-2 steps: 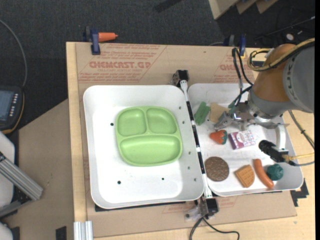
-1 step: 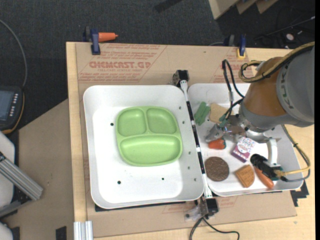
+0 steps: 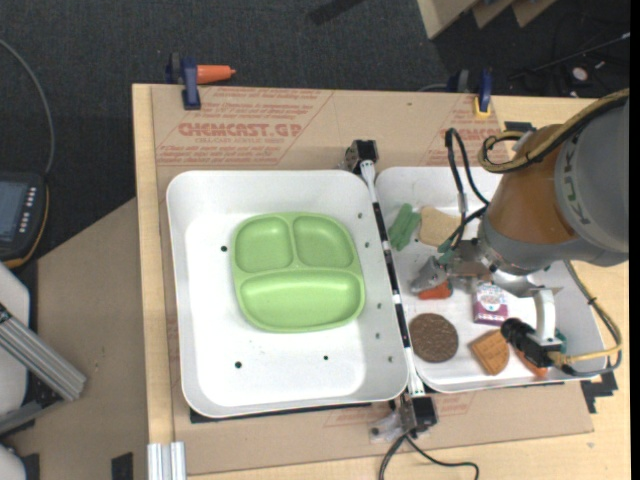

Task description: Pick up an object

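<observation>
Overhead, the grey arm (image 3: 560,203) reaches into the right bin (image 3: 440,180), its hand (image 3: 443,271) low over a cluster of small objects: an orange piece (image 3: 434,292) just beneath, a green item (image 3: 403,225) and a tan block (image 3: 436,226) behind it. Whether the hand is open or closed cannot be told, and nothing is visibly held. A clean grasp likely calls for centring on one object, clear of neighbours. Nearby, a brown disc (image 3: 434,337), a purple packet (image 3: 490,305) and the dividing bin wall crowd the approach; the left bin (image 3: 200,268), holding a green plate (image 3: 297,271), offers more open room.
</observation>
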Available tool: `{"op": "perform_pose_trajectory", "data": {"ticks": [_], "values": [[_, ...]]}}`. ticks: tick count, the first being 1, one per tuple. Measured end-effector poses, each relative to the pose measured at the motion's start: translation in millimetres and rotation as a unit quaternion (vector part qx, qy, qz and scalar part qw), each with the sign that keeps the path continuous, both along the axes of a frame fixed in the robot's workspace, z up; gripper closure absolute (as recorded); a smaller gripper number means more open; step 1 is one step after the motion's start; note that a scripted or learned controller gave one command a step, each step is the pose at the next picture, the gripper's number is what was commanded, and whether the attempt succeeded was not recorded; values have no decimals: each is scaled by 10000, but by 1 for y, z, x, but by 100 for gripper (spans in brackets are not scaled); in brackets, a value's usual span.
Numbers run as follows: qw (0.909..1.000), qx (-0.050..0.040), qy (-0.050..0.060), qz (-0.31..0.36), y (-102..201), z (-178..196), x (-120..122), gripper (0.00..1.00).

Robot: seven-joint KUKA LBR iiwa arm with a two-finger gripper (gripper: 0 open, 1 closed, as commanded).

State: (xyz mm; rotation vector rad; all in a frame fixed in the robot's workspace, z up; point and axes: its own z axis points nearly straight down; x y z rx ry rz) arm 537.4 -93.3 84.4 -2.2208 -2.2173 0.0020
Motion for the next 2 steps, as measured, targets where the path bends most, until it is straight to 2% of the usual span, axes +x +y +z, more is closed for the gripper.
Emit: {"op": "perform_pose_trajectory", "data": {"ticks": [1, 2], "values": [[10000, -5, -19, 0, 0, 10, 1, 100], [9999, -1, -89, 54, 66, 107, 60, 100]]}}
